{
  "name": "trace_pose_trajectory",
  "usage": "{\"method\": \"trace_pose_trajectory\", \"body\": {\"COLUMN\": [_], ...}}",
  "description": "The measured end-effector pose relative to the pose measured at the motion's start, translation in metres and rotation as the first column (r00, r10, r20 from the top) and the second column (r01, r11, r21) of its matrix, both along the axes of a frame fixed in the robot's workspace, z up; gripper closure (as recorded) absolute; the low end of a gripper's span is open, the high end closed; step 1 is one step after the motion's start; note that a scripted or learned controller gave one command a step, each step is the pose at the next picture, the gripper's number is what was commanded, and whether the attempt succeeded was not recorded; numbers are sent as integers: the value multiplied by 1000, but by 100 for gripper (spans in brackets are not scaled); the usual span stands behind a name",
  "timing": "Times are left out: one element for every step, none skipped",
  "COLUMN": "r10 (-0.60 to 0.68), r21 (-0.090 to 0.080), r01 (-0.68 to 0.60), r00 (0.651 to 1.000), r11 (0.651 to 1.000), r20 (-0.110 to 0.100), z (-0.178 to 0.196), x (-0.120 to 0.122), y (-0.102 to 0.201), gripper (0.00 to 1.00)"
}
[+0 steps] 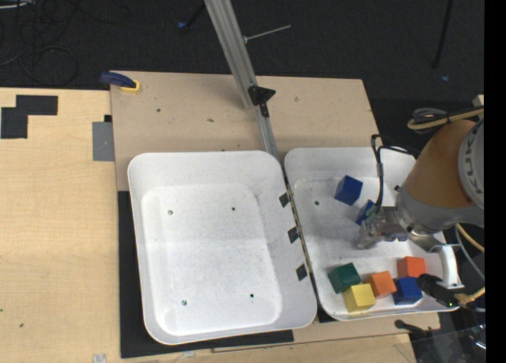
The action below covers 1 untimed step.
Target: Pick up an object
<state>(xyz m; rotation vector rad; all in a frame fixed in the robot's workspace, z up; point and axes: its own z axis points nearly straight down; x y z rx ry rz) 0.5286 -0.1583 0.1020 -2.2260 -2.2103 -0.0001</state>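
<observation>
Blue block (348, 190) in right white bin (316, 172), wooden bench (190, 112), dark floor (95, 13)

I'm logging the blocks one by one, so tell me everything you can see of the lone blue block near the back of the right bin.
The blue cube-shaped block looks solid and matte, plastic or painted wood by its look. It sits slightly turned on the floor of the right-hand shallow white bin, toward the back, apart from the cluster of coloured blocks at the front. Nothing touches it; the arm's pincer is lower right of it, beside a second blue piece.
</observation>
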Motion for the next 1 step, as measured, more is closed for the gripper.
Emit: {"method": "trace_pose_trajectory", "body": {"r10": [8], "r21": [-4], "r01": [-8], "r00": [1000], "r11": [1000], "r20": [6], "z": [61], "x": [4], "y": [4], "gripper": [100]}}
